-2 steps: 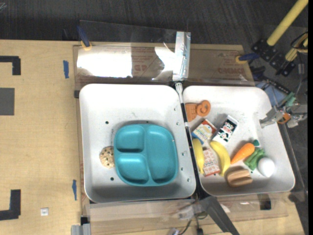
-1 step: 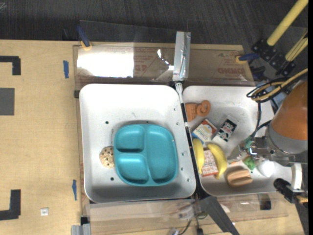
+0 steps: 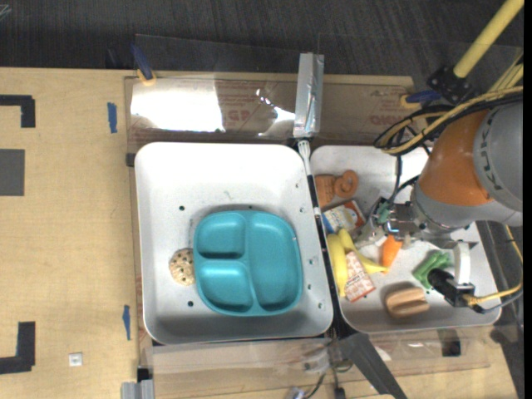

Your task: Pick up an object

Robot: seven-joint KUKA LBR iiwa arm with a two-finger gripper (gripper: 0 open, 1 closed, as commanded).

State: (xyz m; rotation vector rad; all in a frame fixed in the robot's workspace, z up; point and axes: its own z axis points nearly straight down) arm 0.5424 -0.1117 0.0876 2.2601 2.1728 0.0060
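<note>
Cardboard bench (image 3: 58, 248) bears two white bins (image 3: 216, 173) above dark carpet (image 3: 249, 7).

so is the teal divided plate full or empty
Empty: all three compartments of the teal plate show bare; the cookie lies beside it in the left bin.

A teal tray (image 3: 248, 260) and cookie (image 3: 182, 266) leave the left bin's (image 3: 158, 173) far half open.

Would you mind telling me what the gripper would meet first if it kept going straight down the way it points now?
Most likely the orange carrot, which lies just under the gripper in the right bin, with the banana close beside it. Depth is hard to judge from this slanted view.
</note>
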